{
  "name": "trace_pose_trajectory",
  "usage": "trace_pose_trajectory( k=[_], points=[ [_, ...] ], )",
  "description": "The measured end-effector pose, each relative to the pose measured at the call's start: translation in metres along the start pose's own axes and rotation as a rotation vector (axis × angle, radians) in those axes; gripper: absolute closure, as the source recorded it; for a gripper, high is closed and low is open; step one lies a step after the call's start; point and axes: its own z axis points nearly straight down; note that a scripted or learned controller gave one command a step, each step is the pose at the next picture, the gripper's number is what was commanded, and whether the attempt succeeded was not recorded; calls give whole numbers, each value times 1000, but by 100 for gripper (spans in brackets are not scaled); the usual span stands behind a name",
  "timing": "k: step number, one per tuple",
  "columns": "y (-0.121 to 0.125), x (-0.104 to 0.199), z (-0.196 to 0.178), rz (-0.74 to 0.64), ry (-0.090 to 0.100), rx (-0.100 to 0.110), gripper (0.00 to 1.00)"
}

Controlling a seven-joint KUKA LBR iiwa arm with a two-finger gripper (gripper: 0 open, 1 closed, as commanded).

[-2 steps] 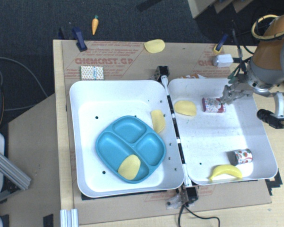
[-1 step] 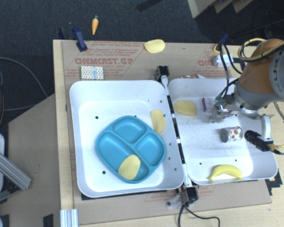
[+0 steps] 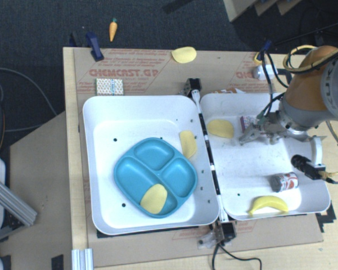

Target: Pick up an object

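My gripper [image 3: 252,133] is low in the right bin [image 3: 236,176], near its back, with the arm coming in from the right. A small pink and white packet [image 3: 247,121] lies right beside the gripper, on its far side. To the gripper's left rests a flat yellow piece [image 3: 220,129]. In the bin's front right part lies a small can [image 3: 284,181] with a red label. A yellow banana [image 3: 268,205] sits at the front wall.
The left bin [image 3: 101,128] holds a blue divided plate [image 3: 154,176] with a yellow piece [image 3: 154,198] on it, and another yellow piece [image 3: 188,143] by the right wall. On the bench behind are a yellow lump [image 3: 184,54], a patterned packet [image 3: 109,86] and a blue clamp [image 3: 94,46].
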Motion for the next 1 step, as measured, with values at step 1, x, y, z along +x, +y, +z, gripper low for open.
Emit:
trace_pose_trajectory(
  k=[1],
  points=[
    [56, 65, 9, -2, 1, -5, 0]
  ],
)
